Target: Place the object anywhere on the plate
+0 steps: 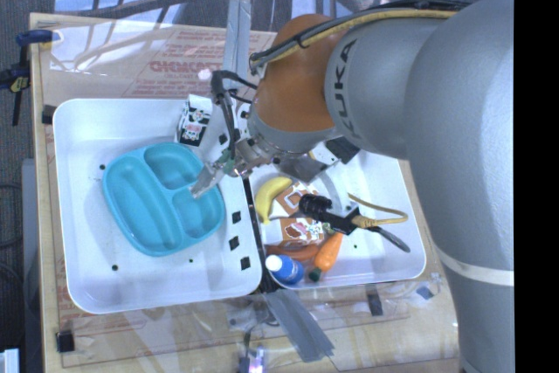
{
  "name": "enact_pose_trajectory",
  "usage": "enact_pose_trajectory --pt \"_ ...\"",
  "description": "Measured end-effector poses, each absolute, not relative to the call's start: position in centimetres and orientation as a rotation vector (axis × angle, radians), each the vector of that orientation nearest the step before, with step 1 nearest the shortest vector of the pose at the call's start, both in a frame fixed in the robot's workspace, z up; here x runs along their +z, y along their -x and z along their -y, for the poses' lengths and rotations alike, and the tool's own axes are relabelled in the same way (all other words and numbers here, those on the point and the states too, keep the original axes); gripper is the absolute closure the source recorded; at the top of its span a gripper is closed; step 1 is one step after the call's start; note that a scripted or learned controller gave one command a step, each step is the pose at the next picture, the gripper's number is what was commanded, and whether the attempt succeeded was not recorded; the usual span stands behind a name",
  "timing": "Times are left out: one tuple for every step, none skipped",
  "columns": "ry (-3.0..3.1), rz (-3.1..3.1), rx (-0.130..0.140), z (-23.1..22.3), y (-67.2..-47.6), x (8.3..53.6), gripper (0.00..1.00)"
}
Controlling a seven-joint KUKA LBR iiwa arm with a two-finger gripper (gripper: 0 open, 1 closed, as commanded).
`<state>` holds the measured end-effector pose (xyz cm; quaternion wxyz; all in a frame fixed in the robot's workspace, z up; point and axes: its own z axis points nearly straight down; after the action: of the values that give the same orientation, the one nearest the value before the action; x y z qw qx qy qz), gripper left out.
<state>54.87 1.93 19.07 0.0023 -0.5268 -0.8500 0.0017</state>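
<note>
On the table, the left bin [79, 188] holds a blue, compartmented plate [157, 205], lying flat and, as far as can be seen, with nothing on it. The pincer [208, 181] hangs low over the plate's right-hand edge, its tip at or just above the rim of the nearest compartment. Whether it is open or closed cannot be told from this angle, and no item can be made out in its grip.

Across the divider, the right bin [393, 214] carries the candidate objects. A banana [269, 192] sits close to the divider, with a printed packet [301, 230] just beside it. An orange carrot [328, 251] and a blue-capped bottle [284, 269] lie near the front wall.

With the plate apparently bare, the placing looks not yet done. The step in hand seems to be either a release over the plate or a reach with nothing carried. If nothing is held, the next move calls for crossing to the right bin and securing one item from the tight cluster.

The grey-and-orange arm [393, 83] hides much of the right bin's back half and the pincer's upper part.
</note>
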Motion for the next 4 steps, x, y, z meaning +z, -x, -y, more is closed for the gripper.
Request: enact_pose_trajectory --pt "1.449 2.789 0.001 -5.2 -55.7 19.2 0.0" --pt "1.286 2.863 0.004 -2.8 -51.9 19.1 0.0" --pt "1.033 2.963 0.004 -8.1 -49.4 19.1 0.0" --pt "1.294 2.858 0.005 -9.5 -47.6 19.0 0.0"
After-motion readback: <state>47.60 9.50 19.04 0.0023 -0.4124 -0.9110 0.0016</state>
